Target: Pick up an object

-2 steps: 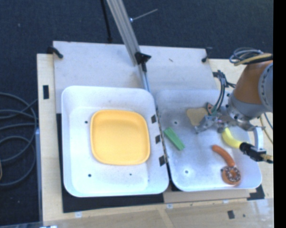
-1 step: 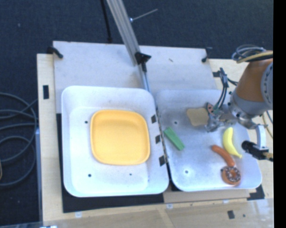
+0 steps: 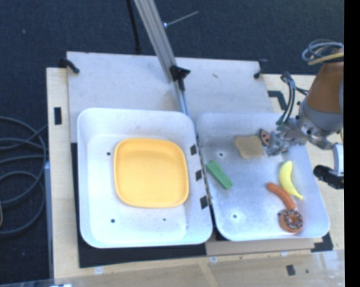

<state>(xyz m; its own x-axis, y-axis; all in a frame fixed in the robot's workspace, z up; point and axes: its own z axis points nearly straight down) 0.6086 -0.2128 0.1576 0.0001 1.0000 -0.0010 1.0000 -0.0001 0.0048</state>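
While beside gripper (image 3: 270, 141): tan slice (image 3: 248, 146) (banana (image 3: 289, 179), sausage (image 3: 281, 195) near).

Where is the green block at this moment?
The green block lies in the right bin, near its left wall, tilted. The yellow plate is in the left bin beside it; the tan piece lies up-right.

Two bins side by side on the bench (image 3: 60, 160). In the left bin (image 3: 90, 130), a plate (image 3: 151, 172) near its middle. In the right bin (image 3: 252, 220), a block (image 3: 219, 175) just beside the dividing edge; a flat piece (image 3: 248, 146) toward the far side, touching or nearly touching the gripper (image 3: 270, 143), hard to tell which. Toward the right wall, a banana (image 3: 289, 179), a sausage (image 3: 281, 195) beside it, a doughnut (image 3: 290, 220) nearest the front.
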